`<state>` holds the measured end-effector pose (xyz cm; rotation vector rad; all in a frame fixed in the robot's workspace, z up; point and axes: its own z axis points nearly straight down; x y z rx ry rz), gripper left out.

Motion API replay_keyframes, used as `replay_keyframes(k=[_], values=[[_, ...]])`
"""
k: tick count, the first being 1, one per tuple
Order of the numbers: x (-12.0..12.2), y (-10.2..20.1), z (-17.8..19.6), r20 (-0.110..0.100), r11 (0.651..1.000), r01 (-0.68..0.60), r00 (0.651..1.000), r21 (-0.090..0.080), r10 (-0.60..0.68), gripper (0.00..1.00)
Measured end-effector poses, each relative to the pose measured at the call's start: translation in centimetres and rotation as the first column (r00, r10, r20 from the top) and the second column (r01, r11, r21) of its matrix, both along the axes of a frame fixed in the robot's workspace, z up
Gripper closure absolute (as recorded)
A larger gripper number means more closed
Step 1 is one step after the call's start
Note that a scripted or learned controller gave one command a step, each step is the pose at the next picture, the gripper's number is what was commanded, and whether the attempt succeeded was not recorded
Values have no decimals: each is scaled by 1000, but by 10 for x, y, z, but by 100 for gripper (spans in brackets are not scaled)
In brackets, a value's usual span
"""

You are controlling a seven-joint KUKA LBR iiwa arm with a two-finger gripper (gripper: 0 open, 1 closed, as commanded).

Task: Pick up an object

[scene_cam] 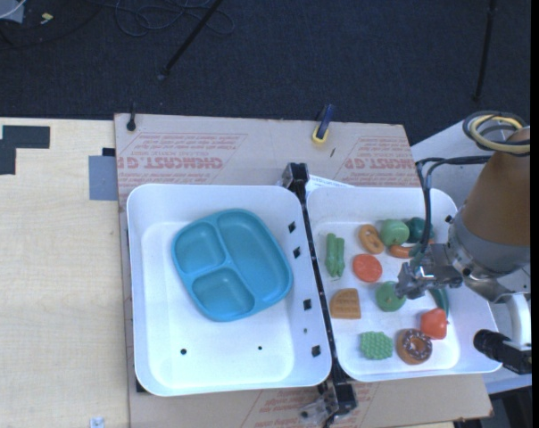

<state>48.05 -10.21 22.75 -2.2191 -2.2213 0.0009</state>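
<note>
The right bin (341, 208) holds several toy foods: a green pickle (335, 255), an orange pretzel (370, 238), a green apple (394, 232), a red tomato (368, 268), a toast slice (345, 304), a green bumpy piece (374, 345), a chocolate donut (415, 347), a red-orange piece (435, 324) and a green round piece (390, 298). My gripper (416, 279) hangs low over the middle of this bin, right beside the green round piece and just right of the tomato. Its dark body hides whatever lies under it.
In the left bin (153, 328) lies a blue divided plate (229, 263). A black clip divider (305, 266) runs between the two bins. The arm (501, 212) comes in from the right over the right bin's edge. Cardboard lies under both bins.
</note>
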Motion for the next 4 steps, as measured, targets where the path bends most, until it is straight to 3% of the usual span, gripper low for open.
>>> replay_keyframes(k=[2, 4], values=[[5, 98, -17, -4, 1000, -4, 1000, 2, 4, 100], [-10, 211, -8, -2, 1000, -5, 1000, 1, 5, 100]])
